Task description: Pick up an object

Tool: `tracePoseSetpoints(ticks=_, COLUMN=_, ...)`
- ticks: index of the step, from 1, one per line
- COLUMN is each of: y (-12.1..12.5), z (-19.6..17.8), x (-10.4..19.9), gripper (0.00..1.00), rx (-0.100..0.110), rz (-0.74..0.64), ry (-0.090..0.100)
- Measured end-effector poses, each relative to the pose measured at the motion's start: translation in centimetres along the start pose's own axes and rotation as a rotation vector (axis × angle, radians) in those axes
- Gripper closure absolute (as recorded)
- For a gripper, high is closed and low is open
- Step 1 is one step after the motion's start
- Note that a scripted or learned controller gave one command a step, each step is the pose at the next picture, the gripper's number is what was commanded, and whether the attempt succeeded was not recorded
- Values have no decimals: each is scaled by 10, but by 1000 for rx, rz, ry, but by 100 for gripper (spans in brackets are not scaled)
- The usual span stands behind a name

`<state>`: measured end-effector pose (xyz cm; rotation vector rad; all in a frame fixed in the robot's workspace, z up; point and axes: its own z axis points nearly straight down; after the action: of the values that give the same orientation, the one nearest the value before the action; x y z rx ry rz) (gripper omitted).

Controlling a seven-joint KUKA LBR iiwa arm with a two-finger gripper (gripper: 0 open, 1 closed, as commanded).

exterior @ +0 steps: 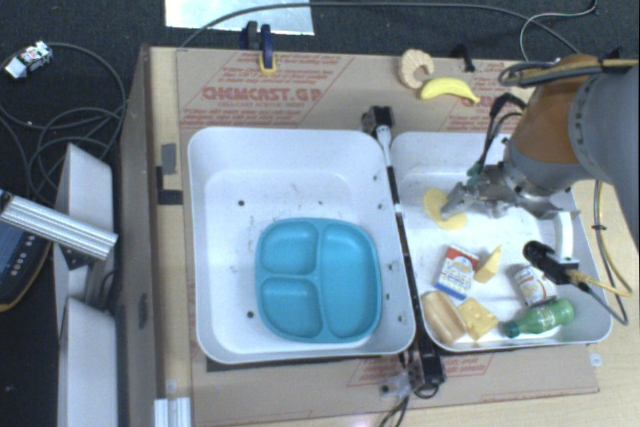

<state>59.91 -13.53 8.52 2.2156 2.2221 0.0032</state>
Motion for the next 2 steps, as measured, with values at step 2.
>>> tracePoseSetpoints(ticks=2, y=-1, z=-36, x=-72, gripper=0, rx=3, rz=1, ry=0)
